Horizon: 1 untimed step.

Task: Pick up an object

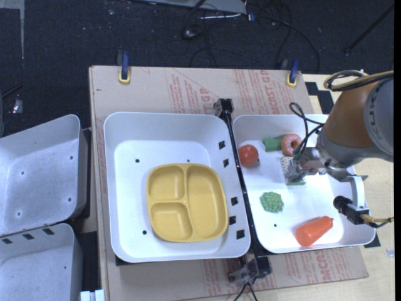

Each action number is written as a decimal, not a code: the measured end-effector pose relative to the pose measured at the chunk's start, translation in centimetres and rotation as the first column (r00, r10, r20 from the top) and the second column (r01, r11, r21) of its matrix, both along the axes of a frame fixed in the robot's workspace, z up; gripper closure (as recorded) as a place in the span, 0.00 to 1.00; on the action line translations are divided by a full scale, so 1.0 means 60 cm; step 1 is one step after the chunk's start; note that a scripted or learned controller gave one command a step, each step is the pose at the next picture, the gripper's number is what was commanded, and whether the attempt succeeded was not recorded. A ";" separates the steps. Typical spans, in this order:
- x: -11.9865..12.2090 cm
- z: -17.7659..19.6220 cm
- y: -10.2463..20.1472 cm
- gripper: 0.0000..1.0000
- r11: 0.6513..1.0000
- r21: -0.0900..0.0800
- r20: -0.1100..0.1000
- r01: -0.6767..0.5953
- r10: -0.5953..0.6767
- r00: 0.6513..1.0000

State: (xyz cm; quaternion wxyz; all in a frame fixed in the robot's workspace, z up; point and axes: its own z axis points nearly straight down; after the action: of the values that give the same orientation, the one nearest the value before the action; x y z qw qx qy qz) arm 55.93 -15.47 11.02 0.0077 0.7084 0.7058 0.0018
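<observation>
1. Tomato (249, 155), doughnut (291, 144), green ball (271, 201) and carrot (313, 230) all lie in the right bin (351, 238); none is lifted.
2. Gripper (296, 171) hangs low between them; its grip cannot be told.
3. Grasping and lifting remain.

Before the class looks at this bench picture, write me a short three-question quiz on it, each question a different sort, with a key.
1. True or false: the yellow tray lies in the left bin.
2. Which item lies nearest the front edge of the right bin? A) tomato B) carrot C) donut
3. Fill in: the claw hangs over the ___ bin.

Key
1. True. The three-part tray sits in the middle of the left bin.
2. B. The carrot lies below the green ball, close to the front rim.
3. Right. It is between the donut and the green ball.
</observation>
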 end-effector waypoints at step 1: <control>0.004 0.080 0.016 1.00 1.000 0.007 -0.009 -0.007 0.007 1.000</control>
State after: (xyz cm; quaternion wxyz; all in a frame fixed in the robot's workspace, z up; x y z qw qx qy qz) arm 56.19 -14.54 15.84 0.0019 0.7060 0.7082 0.0012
